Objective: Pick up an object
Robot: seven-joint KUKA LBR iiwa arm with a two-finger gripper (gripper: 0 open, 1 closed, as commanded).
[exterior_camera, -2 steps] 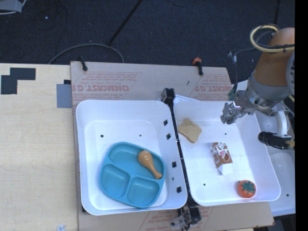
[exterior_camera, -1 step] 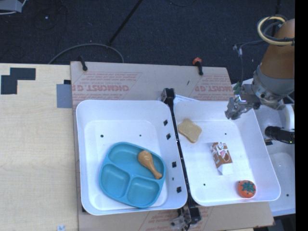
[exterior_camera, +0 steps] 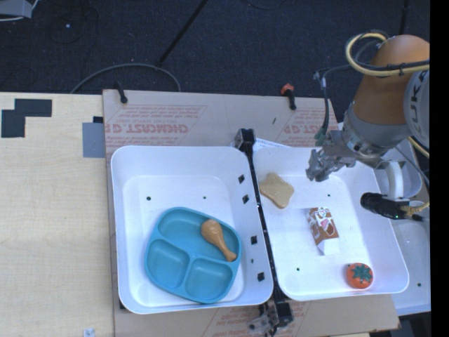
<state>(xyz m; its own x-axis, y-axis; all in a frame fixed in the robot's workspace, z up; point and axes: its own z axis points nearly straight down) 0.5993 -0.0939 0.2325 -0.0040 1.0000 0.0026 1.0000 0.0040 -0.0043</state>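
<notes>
Hovering over the right bin near the bread slice, the claw grips nothing; spread perhaps narrow, hard to tell.

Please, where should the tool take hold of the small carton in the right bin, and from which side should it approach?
Probably from above, closing across the narrow width at the middle of the carton. It lies flat with its long axis running roughly up and down the view, and the bin floor is bare on both long sides, leaving finger room.
</notes>
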